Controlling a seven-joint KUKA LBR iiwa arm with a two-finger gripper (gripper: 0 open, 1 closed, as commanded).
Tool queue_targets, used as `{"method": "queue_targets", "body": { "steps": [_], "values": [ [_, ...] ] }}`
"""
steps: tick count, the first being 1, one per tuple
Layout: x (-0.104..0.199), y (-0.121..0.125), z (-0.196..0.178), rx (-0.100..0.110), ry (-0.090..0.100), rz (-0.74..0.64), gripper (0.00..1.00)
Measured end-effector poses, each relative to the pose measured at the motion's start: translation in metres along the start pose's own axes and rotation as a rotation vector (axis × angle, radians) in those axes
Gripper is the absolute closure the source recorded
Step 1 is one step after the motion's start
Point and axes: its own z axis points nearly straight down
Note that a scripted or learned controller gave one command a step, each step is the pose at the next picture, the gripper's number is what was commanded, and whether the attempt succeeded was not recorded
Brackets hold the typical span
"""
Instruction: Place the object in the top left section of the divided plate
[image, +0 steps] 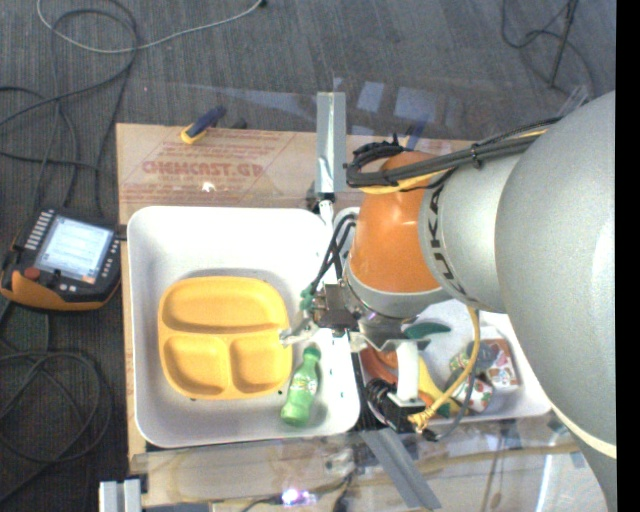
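— What's under the desk (240, 165)?
— Dark grey carpet floor (150, 70), with thin cables (95, 40) looping across it.
— And at the left?
— An orange and black handheld pendant (62, 260) with a lit screen lies on the floor; a small blue and yellow tool (203, 124) rests on the desk's far edge

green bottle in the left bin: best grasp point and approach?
Grip the bottle mid-body, from above, fingers closing across its width. It lies flat, long axis running up-down in the view, between the plate and the bin wall, so side access looks tight. The end effector hovers near its cap.
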Motion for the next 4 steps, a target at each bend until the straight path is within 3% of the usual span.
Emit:
{"method": "queue_targets", "body": {
  "steps": [1, 2, 3, 4],
  "values": [
    [0.001, 0.000, -0.007, 0.007, -0.001, -0.002, 1.00],
    [0.001, 0.000, -0.007, 0.007, -0.001, -0.002, 0.00],
    [0.108, -0.003, 0.091, -0.015, -0.001, 0.067, 0.00],
    [0.094, 0.097, 0.101, 0.010, 0.014, 0.366, 0.00]
  ]
}}
